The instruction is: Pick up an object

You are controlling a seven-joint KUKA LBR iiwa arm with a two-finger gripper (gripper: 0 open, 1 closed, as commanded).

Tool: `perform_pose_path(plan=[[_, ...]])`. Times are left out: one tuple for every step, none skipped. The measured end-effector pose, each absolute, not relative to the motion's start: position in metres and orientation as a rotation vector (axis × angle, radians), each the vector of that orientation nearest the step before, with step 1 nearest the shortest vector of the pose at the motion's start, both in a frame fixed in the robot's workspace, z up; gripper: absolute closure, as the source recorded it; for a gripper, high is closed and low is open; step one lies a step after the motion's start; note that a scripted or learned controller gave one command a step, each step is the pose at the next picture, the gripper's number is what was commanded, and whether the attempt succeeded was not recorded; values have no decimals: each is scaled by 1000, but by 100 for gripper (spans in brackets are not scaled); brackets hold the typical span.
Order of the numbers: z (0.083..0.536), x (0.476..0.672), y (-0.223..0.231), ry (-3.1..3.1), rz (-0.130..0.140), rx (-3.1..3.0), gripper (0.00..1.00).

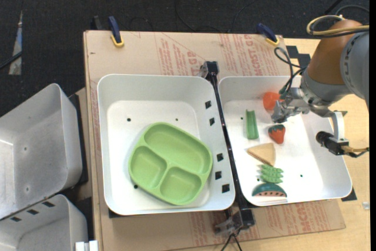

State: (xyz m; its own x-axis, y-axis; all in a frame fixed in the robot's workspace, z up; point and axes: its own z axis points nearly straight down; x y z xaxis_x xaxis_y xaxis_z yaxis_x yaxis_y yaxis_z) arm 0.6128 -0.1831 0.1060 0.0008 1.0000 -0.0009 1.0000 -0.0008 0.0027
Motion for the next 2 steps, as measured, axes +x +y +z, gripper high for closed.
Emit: perform_pose_path(plan=[[164, 624, -182, 2220, 6, 2213, 100], [210, 626, -182, 2220, 5, 2214, 100]])
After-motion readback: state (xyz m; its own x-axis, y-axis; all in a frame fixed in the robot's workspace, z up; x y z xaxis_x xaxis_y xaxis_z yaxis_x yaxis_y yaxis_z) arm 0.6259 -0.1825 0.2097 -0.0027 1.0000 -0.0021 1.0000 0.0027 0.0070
